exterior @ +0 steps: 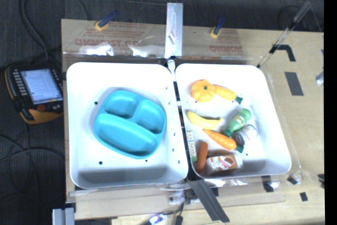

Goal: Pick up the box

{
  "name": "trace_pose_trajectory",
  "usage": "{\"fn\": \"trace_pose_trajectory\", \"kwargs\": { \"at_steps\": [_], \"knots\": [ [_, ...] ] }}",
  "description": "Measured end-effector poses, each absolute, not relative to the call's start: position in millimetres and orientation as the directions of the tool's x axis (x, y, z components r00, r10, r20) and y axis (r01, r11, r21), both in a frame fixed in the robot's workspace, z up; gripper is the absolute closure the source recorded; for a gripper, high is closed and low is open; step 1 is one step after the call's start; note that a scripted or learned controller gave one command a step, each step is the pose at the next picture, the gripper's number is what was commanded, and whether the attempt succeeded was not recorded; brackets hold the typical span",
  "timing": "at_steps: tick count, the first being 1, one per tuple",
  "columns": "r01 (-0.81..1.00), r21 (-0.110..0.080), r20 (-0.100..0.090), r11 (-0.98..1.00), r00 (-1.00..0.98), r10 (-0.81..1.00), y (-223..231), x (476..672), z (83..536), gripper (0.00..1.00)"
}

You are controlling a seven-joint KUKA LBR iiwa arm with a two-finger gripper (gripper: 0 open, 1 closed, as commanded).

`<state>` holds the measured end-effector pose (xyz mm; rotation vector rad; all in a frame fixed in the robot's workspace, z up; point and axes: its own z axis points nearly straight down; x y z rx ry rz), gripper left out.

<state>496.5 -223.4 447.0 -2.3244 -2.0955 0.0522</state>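
Two white bins side by side: blue tray (130,123) at left, box (222,162) at lower right beside carrot (220,139). Gripper out of frame; jaw state impossible to tell.

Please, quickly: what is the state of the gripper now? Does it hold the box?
Gripper: its state cannot be told. The box lies in the right bin, unheld.

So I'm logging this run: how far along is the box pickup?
Nothing looks done yet. The box lies at the near edge of the right bin, beside the carrot and the green bottle. Nothing is in hand. Left to do: bring the arm in, grasp the box and lift it. The blue tray sits in the left bin.
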Motion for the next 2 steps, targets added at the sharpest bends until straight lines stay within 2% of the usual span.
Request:
{"fn": "trace_pose_trajectory", "kwargs": {
  "at_steps": [2],
  "knots": [
    [0.994,-0.039,-0.021,-0.102,0.101,0.995,-224.1,500.5,461.5,1.0]
  ]
}}
